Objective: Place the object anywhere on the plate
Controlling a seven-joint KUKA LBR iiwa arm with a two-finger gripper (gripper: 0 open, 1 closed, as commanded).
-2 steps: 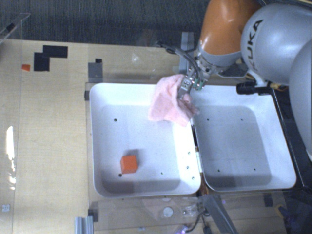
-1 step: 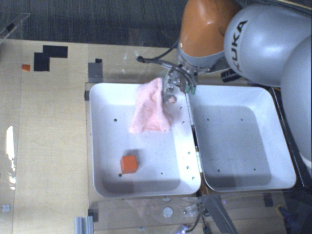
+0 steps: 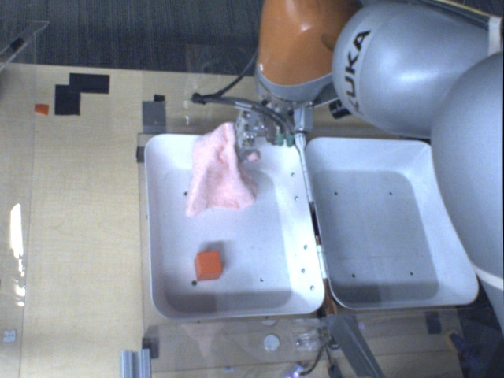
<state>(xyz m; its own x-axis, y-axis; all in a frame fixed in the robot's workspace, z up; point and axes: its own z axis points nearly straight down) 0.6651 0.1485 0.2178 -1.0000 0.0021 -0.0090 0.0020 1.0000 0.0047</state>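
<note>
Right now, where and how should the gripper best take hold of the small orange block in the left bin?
Probably grip the orange block across two opposite flat side faces, coming straight down from above. It sits alone on the left bin floor, apart from the pink cloth and the walls, so both sides look free.

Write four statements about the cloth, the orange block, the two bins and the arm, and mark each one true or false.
1. The pink cloth lies in the left bin. True.
2. The orange block sits in the right bin. False: it sits in the left bin, near its front.
3. The pincer is at the cloth's upper edge. True.
4. The block rests on the cloth. False: it lies apart, on bare bin floor.
</note>
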